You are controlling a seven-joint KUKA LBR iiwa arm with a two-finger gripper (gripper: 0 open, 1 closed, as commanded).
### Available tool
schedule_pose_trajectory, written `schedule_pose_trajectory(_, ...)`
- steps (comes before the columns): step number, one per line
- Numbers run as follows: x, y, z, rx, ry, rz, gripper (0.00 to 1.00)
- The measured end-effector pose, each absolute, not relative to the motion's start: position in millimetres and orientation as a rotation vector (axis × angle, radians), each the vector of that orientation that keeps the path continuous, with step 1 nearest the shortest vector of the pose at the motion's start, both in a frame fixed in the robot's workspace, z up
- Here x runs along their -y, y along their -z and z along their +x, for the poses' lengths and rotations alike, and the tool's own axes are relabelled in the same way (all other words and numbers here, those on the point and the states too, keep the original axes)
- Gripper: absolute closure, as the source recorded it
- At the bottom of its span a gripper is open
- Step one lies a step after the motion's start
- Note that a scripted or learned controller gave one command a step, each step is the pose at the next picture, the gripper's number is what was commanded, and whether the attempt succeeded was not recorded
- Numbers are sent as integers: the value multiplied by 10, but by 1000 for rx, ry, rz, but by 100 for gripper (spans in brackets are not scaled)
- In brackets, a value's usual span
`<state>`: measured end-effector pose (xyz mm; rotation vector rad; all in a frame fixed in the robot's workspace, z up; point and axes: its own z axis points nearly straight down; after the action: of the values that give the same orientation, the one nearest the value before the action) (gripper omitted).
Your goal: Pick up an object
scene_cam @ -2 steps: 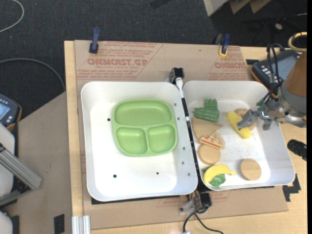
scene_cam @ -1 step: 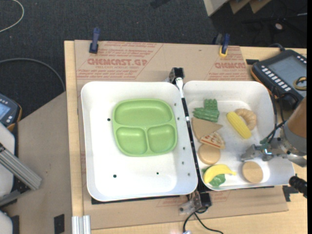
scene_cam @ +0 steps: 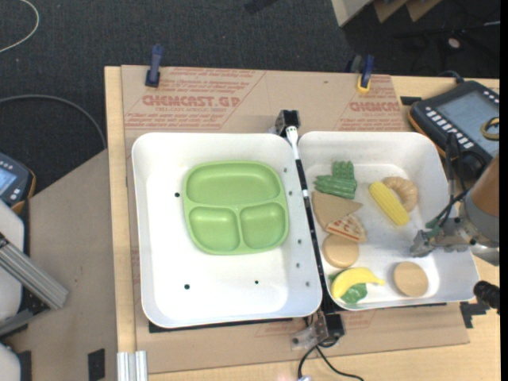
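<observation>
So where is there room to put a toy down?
Bare white floor lies around the green tray in the left bin, widest below it. The right bin is crowded with play food; one small patch lies between the corn and the gripper.

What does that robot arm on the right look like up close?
The arm is a rounded grey body coming in from the right edge. Its gripper is small, dark metal with a touch of green, and thin cables run along it. It is blurry, so finer markings are hard to make out.
</observation>
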<state>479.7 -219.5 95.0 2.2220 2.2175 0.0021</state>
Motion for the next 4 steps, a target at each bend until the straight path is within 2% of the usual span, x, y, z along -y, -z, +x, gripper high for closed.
schedule_pose_trajectory(1, 2236, -839, 4788, -2222, 1, 2223, 100)
schedule_pose_trajectory(3, 2237, -847, 5027, -2220, -1, 2218, 100)
schedule_pose_trajectory(4, 2235, -849, 5309, -2221, -2, 2216, 100)
